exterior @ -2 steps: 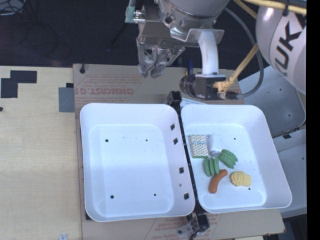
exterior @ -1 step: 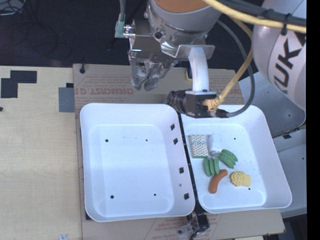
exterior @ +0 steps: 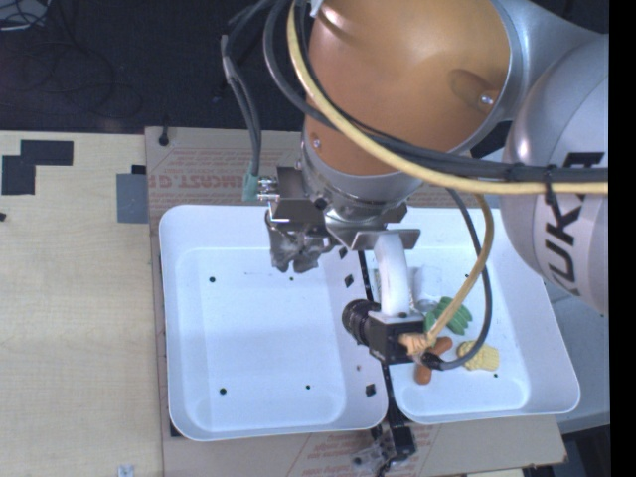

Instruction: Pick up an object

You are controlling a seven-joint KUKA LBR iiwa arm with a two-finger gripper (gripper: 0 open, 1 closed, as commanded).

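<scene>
My gripper (exterior: 297,250) hangs over the far right part of the left bin (exterior: 189,366), close to the ridge between the two bins. Nothing shows under it but the white floor. The loose objects lie in the right bin (exterior: 542,386), right of the gripper and nearer the front: a green toy (exterior: 453,314), a small orange-brown piece (exterior: 426,370), a yellow piece (exterior: 485,360) and a pale white object (exterior: 429,284). The arm's wrist and a yellow cable partly hide them.
The big orange and grey arm body (exterior: 417,68) covers the far side of the right bin. Brown cardboard (exterior: 199,167) lies under the bins, on a light wooden bench (exterior: 70,316) that stretches to the left.
</scene>
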